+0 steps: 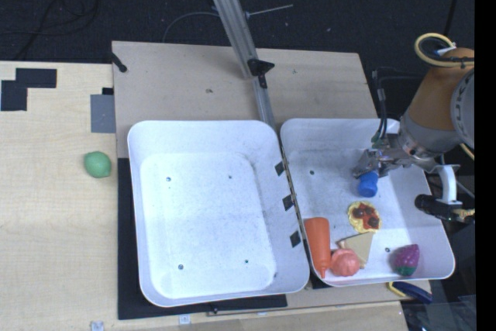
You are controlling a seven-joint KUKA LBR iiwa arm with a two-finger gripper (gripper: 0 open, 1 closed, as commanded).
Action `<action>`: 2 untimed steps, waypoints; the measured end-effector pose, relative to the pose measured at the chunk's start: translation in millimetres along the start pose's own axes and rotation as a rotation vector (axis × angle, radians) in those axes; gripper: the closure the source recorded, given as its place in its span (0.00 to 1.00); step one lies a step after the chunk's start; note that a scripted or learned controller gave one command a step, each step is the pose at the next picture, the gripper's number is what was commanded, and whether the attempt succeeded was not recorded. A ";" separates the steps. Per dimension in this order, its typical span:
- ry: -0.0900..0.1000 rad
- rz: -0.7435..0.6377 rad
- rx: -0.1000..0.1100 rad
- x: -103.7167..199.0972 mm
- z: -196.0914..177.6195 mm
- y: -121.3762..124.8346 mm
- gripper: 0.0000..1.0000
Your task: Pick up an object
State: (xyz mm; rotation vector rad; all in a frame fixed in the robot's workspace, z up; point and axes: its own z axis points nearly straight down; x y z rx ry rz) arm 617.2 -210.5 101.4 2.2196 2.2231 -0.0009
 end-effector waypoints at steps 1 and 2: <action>-0.001 0.002 -0.004 -4.7 -53.3 10.1 1.00; -0.001 0.001 -0.005 4.8 -107.2 13.9 1.00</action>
